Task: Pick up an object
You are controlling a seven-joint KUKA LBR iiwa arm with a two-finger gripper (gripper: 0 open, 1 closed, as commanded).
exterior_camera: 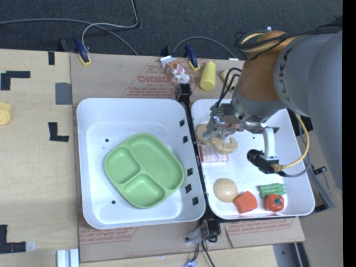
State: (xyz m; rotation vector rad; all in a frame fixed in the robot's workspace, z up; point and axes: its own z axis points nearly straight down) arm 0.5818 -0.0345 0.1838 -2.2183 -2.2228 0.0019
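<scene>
- A pale tan mushroom-shaped toy (225,144) lies in the right bin (295,132), toward its upper left, directly under the gripper (218,128).
- It looks light, stiff and smooth, likely plastic; the narrower stem seems the best place to grip.
- Whether the gripper is closed on anything cannot be told.
- Nearby lie a beige round toy (225,189), an orange block (245,202) and a red-and-green toy (272,196).
- The left bin (92,149) holds a green divided plate (144,169); both bins sit on cardboard.
</scene>
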